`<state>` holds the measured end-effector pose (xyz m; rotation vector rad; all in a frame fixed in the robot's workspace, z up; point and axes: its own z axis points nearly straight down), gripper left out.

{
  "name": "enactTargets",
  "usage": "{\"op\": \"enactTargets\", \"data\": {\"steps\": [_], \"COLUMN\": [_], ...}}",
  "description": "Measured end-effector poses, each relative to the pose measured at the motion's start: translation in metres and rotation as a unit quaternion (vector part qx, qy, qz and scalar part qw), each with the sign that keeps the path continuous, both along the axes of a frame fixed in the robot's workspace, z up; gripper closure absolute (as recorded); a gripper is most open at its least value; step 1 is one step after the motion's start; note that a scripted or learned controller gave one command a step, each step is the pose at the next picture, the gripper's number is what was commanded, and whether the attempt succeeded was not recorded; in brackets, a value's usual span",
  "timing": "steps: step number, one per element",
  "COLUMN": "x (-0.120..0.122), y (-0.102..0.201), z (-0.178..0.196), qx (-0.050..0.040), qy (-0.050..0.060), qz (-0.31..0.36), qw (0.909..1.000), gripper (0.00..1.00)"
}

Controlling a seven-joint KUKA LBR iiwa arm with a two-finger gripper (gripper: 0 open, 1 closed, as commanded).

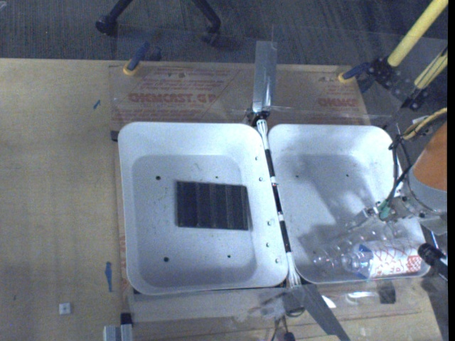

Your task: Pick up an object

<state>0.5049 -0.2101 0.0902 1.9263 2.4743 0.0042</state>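
A clear plastic bottle (pixel 353 256) with a red-and-white label lies on its side in the front right corner of the right bin (pixel 320 155). A dark ribbed rectangular pad (pixel 212 205) lies flat in the middle of the left bin (pixel 142 155). My gripper (pixel 377 215) reaches in from the right edge and hangs just above and behind the bottle, near its upper end. The arm's orange band (pixel 434 163) sits above it. The view is too blurred around the gripper to show any contact with the bottle.
A metal divider and cable run between the two bins (pixel 274 190). Clamps and a yellow-handled tool (pixel 419 27) stand at the back right. A clear acrylic sheet (pixel 185 94) lies behind the bins on the wooden bench.
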Motion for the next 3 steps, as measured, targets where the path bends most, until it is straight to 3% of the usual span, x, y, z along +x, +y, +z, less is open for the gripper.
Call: {"op": "enactTargets", "data": {"steps": [1,2,3], "x": [0.027,0.087,0.024], "y": [0.053,0.041,0.082], "z": [-0.002,-0.002,-0.002], "qx": [-0.0006,-0.0007,0.0004], "qy": [-0.003,0.0,-0.002], "qz": [0.009,0.011,0.036], "qw": [1.0,0.9999,0.9993], "gripper": [0.0,0.0,0.0]}}
